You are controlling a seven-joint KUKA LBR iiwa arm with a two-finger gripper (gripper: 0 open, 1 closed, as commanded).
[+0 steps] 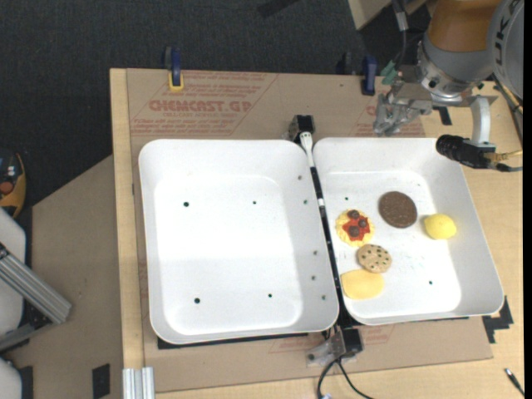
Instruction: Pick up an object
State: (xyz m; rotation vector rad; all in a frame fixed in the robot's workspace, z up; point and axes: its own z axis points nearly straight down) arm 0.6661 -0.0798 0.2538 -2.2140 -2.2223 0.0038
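Note:
Several toy foods lie in the right bin (pixel 465 302): a dark brown round cookie (pixel 398 209), a yellow lemon (pixel 440 226), a yellow tart with red topping (pixel 354 227), a chocolate-chip cookie (pixel 374 258) and a flat yellow piece (pixel 362 285). My gripper (pixel 396 116) hangs over the cardboard just behind the right bin's back rim, well apart from all the foods. Nothing is seen in it.
The left bin (pixel 166 306) sits beside the right one, with a black hinge strip (pixel 316 198) between them. Clamps (pixel 174 66) hold the cardboard at the back. A black cable plug (pixel 462 149) juts over the right bin's back right corner.

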